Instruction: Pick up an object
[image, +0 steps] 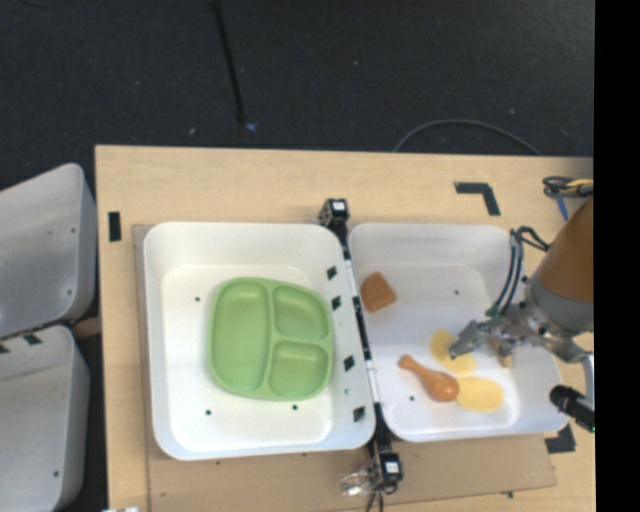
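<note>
The right bin holds a brown square piece near its left wall. An orange drumstick-shaped toy lies toward the front. One yellow piece sits just behind the drumstick and a second yellow piece lies to its right. My gripper hangs low over the right side of this bin, open, its fingers spread. One dark fingertip is next to the first yellow piece. Nothing shows between the fingers.
The left bin carries a green divided plate in its middle. A ridge with black clips separates the two bins. Cables trail from the wrist near the right bin's back right corner.
</note>
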